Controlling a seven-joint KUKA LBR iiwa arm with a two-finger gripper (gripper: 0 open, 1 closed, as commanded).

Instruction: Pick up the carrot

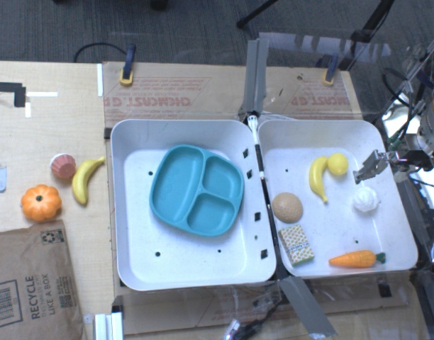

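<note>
The orange carrot (353, 260) lies flat along the front edge of the right bin (330, 137), its green top pointing right. My gripper (371, 166) hangs at the right side of that bin, just above a white ruffled object (366, 200) and to the right of a lemon (337, 163). It is well behind the carrot and apart from it. Nothing shows in its grasp.
The right bin also holds a yellow banana (318, 178), a brown round item (288, 207) and a small patterned box (296, 245) close to the carrot's left tip. A blue divided plate (197, 190) lies in the left bin (132, 211). A pumpkin (41, 202), a second banana (86, 180) and a pink cup (63, 166) sit on the bench at left.
</note>
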